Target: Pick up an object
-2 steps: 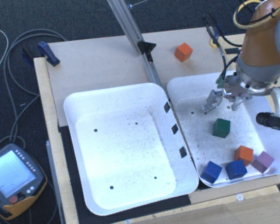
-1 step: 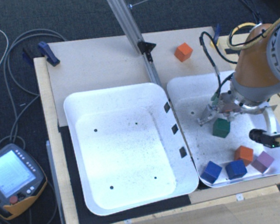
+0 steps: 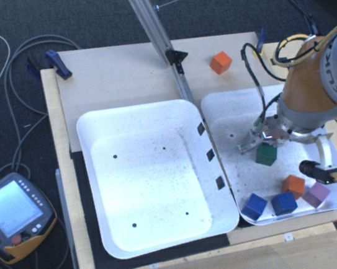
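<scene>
The tool (image 3: pixel 259 142) hangs in the right bin (image 3: pixel 229 121), directly above the green cube (image 3: pixel 266 155); its grip state cannot be told.

Bright, even overhead light makes the white bins (image 3: pixel 141 119) glare slightly, shadows stay soft, and focus is mildly soft throughout.

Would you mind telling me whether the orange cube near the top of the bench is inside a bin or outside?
Outside. The orange cube sits on the bare bench, beyond the far rim of the right bin.
</scene>
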`<state>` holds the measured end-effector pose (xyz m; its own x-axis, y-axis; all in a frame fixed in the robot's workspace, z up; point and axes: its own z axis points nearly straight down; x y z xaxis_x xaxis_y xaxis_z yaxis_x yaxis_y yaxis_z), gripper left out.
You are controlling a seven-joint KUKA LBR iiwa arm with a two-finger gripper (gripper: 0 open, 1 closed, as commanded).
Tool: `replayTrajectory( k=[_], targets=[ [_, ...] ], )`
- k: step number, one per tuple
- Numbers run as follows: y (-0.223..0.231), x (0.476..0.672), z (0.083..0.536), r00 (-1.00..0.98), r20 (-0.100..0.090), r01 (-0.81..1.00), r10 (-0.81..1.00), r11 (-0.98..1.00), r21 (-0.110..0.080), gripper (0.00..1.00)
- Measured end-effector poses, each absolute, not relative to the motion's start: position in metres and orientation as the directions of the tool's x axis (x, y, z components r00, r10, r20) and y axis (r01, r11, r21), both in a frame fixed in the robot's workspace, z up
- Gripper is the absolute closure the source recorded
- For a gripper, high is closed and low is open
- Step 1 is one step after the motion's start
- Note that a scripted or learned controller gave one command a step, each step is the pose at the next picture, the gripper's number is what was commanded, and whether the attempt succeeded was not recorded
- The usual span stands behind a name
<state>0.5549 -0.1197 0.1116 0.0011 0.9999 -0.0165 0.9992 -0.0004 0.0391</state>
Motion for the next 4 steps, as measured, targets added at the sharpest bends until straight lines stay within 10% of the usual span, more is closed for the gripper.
replayTrajectory(
  k=[2,3,4],
  targets=[
    [-0.102,0.536,0.112,0.001,-0.014,0.999,1.000,0.000,0.040,0.00],
    [-0.112,0.588,0.105,-0.002,-0.007,1.000,1.000,0.002,0.020,0.00],
    [-0.134,0.528,0.100,0.004,0.001,1.000,1.000,-0.004,-0.005,0.00]
  ],
)
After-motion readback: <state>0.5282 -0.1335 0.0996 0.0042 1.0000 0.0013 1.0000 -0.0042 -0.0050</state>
